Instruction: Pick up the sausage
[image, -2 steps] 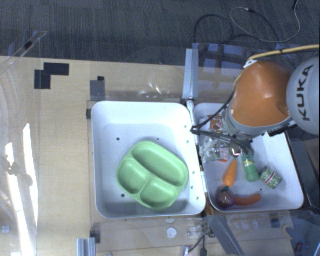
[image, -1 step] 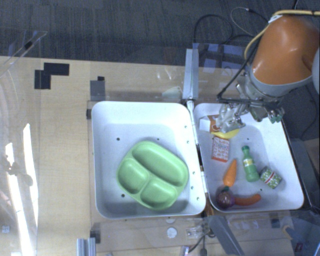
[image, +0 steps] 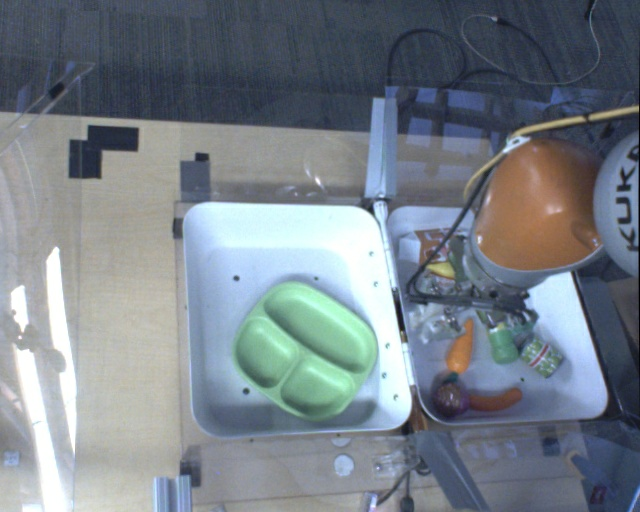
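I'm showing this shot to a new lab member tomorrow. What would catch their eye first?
Probably the green divided plate, lying tilted in the left bin and bright against the white. Next, the arm's big orange band looming over the right bin, with the end effector low among small toy foods. There the sausage lies near the front wall beside a purple piece.

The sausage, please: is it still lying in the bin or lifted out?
Lying in the bin. The sausage rests flat on the floor of the right bin near its front wall, beside a purple item, apart from the gripper.
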